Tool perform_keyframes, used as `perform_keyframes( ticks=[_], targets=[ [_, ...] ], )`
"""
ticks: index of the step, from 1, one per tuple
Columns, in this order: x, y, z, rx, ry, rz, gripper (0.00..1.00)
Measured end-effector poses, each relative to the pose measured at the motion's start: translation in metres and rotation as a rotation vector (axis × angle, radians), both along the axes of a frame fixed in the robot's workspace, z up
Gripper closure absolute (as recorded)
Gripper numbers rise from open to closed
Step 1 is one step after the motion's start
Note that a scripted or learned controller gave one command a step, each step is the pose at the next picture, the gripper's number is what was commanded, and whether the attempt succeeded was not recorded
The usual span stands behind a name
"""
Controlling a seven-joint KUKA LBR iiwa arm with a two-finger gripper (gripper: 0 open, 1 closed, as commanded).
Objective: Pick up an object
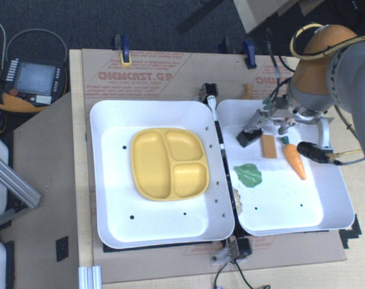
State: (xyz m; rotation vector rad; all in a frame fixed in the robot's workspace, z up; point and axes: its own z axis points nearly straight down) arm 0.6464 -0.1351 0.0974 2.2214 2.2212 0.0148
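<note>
The end effector (277, 124) hangs low over the far part of the right bin (330, 206), under the grey wrist and its orange band. From this angle it cannot be told whether it is spread or pressed together, and nothing can be seen pinched in it. It sits just above the upper end of a tan block (268, 146); whether it touches the block is unclear.

The right bin holds three loose things: the one tan block, one orange carrot (295, 161) lying just beside the block on its right, and one green leafy piece (249, 175) nearer the camera, apart from both. The left bin (104, 161) holds one yellow plate (169, 163) with three compartments. Both white bins rest side by side on the bench (85, 101).
</note>
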Motion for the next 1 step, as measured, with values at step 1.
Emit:
perform_keyframes(
  ticks=[1],
  targets=[
    [0.0059, 0.0003, -0.0017, -0.005, -0.006, 0.003, 0.0]
  ],
)
